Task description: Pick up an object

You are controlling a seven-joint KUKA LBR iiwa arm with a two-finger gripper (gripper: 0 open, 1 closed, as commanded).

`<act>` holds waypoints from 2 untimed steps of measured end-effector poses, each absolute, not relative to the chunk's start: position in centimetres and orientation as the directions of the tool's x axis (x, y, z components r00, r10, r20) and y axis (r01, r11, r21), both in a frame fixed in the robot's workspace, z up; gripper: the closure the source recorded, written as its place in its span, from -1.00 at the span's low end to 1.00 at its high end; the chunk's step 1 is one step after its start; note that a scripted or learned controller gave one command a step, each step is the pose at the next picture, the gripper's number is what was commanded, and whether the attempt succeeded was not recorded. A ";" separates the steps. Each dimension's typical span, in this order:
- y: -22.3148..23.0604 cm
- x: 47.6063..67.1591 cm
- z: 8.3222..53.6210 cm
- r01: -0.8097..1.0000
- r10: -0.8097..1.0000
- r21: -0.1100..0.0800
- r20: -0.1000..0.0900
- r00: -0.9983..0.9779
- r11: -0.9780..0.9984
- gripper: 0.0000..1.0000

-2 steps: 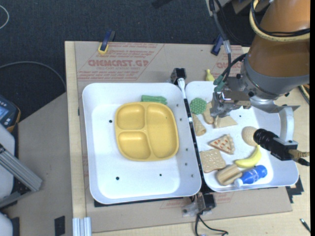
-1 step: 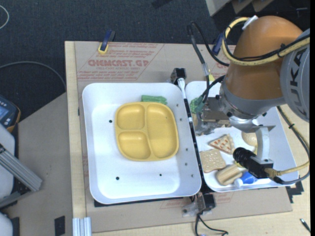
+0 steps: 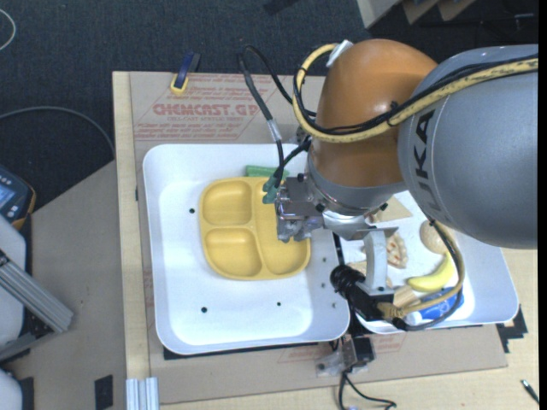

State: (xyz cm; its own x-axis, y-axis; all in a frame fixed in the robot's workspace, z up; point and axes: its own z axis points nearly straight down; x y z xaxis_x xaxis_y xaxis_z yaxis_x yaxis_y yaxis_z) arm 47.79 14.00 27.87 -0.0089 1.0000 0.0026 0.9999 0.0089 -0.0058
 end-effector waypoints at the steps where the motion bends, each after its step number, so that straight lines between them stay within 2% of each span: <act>1: 14.4 48.1 41.1 1.000 1.000 0.016 0.006 -0.003 0.003 1.00; 2: 17.5 47.9 35.1 1.000 1.000 -0.008 -0.001 -0.003 0.003 1.00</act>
